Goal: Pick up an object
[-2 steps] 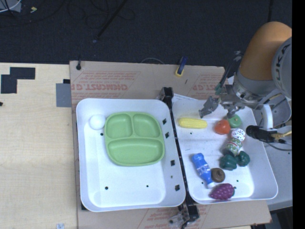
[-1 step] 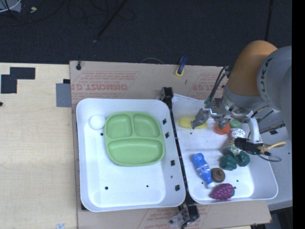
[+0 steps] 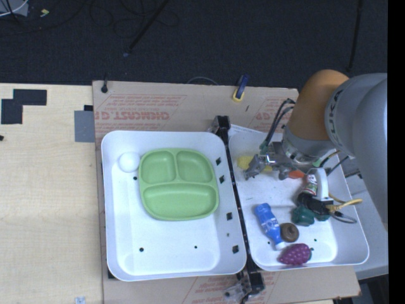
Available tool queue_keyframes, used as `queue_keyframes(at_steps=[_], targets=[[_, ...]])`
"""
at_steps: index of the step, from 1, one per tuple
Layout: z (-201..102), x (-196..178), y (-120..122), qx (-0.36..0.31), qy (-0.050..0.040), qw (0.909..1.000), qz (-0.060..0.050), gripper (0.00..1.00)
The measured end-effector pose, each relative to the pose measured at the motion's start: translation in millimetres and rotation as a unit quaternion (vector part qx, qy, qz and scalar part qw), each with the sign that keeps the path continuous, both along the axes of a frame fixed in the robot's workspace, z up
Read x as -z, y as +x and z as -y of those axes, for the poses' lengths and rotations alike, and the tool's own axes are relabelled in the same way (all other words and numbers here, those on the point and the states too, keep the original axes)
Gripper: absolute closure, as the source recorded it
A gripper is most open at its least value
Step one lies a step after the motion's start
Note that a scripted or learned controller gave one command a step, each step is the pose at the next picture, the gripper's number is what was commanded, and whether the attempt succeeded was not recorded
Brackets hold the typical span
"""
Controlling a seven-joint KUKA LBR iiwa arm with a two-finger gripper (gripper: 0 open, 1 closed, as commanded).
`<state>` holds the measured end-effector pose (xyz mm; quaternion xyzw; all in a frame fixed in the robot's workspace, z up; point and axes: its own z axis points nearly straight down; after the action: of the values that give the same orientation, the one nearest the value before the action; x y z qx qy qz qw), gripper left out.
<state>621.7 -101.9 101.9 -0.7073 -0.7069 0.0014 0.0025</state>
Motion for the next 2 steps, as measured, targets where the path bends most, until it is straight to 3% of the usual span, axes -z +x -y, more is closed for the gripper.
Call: queue_keyframes(at_steps=[1, 2], targets=[[-0.6, 15.1, -0.4, 0.0, -0.0005, 1.0, 0.001, 0.0], [0.9, 5.0, -0.8, 0.002, -0.0001, 1.0, 0.0, 1.0]])
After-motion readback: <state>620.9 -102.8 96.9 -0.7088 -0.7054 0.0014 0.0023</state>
